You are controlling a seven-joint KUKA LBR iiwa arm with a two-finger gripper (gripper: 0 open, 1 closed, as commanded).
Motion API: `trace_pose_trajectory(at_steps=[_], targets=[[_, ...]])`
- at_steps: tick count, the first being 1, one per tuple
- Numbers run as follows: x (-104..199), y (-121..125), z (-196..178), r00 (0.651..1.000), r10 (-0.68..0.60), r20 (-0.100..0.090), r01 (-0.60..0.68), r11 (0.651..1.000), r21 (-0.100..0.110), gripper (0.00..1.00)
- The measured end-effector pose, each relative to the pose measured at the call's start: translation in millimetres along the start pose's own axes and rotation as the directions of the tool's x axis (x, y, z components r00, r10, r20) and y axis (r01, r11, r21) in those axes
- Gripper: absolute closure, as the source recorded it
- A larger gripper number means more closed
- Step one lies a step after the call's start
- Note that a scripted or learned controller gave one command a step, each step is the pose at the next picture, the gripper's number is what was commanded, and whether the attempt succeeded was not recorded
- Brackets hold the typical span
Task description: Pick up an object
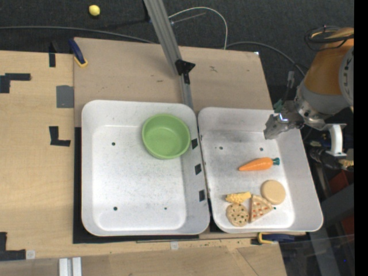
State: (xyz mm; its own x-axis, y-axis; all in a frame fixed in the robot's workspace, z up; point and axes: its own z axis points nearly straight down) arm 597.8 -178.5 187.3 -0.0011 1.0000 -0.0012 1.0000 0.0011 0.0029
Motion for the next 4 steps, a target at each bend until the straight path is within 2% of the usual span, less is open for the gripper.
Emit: trace_pose_trajectory(at_steps=[1, 2, 4], targets=[[-4.5, 2.1, -62.9, 1.0, 0.0, 0.001, 0.0, 1.0, -0.003, 1.0], [47.9, -12.4, -50.3, 1.0, -0.001, -0.001, 0.001, 1.0, 0.004, 1.0], [155.1, -36.1, -62.7, 1.0, -0.006, -0.004, 0.006, 1.0, 0.005, 1.0]])
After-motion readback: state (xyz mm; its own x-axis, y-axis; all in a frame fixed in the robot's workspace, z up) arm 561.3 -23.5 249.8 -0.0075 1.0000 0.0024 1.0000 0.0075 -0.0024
